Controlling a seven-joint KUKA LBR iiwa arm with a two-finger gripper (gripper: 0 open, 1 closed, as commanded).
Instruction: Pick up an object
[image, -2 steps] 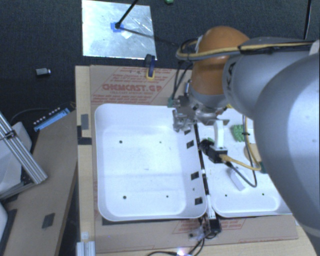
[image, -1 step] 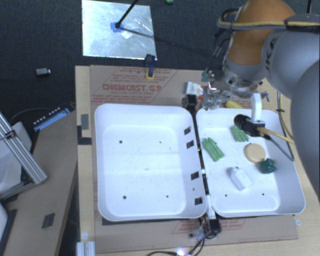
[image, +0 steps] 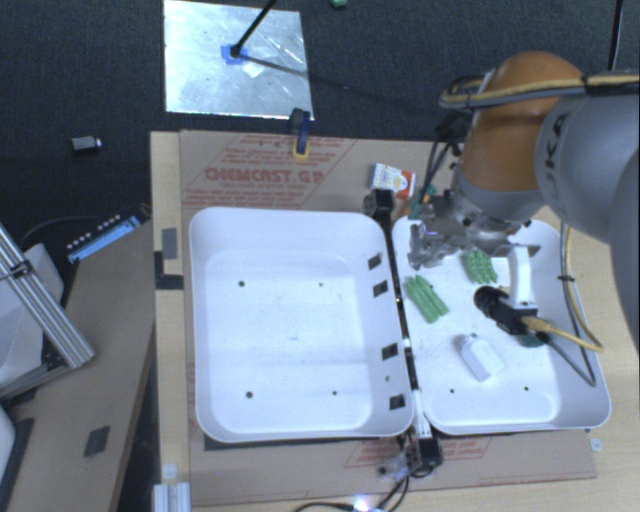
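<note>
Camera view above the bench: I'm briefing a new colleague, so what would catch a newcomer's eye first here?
The big grey arm with its orange band dominates the upper right, its gripper hanging over the far left corner of the right bin. In that bin a green ridged piece lies just below the gripper and a second green piece to its right, with a small white block nearer the camera.

Green, seemingly ridged block (image: 427, 298)
</note>
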